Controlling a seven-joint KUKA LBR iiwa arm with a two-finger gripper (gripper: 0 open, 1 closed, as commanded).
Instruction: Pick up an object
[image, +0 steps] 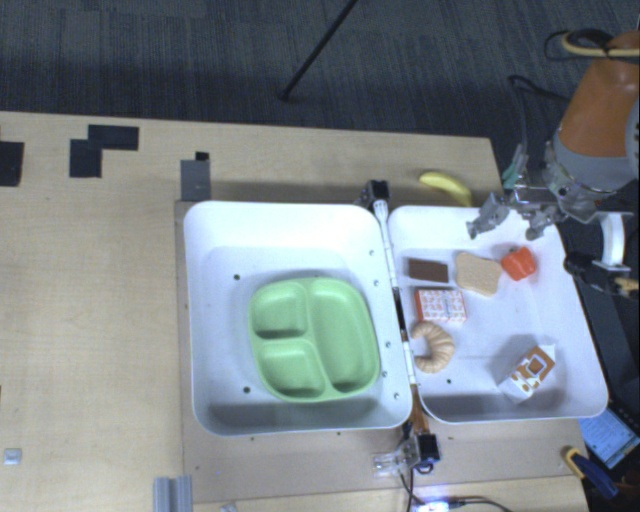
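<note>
My gripper (511, 220) hangs over the far edge of the right bin (580, 330), its fingers spread apart with nothing between them. Just below it lie an orange piece (518, 263) and a tan bread slice (478, 273). Further left in that bin are a brown bar (428, 270), a red-and-white checked packet (441, 305) and a curled pastry (434, 345). A small white carton (530, 370) sits near the bin's front right.
The left bin (215, 300) bears a green divided tray (315, 337). A yellow banana (445, 185) lies on the bench behind the right bin. A black divider bar (392, 280) runs between the bins. Cables hang at the right edge.
</note>
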